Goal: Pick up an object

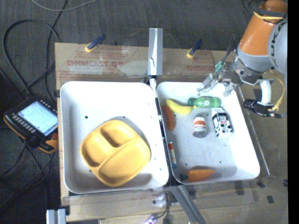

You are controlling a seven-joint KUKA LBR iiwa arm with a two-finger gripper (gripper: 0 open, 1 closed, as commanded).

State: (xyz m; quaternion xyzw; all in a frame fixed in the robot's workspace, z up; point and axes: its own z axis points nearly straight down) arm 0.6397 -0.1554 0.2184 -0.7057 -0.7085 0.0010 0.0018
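Jaws stand spread, with nothing between them, on the gripper [216, 84], which hovers over the far edge of the right bin [243, 164]. Nearest below lies a green bottle [204, 101] on its side, its left end touching a yellow banana [178, 107]. Toward the near side stand a small white can with a red label [200, 126] and a black-and-white box [222, 123], close together. An orange-red sausage-shaped item [170, 117] and a thin marker [171, 154] lie along the bin's left wall; an orange carrot [201, 174] rests at the near wall. A yellow divided plate [115, 151] occupies the left bin [74, 97]. A handheld pendant [32, 119] sits left of the bench [107, 64].
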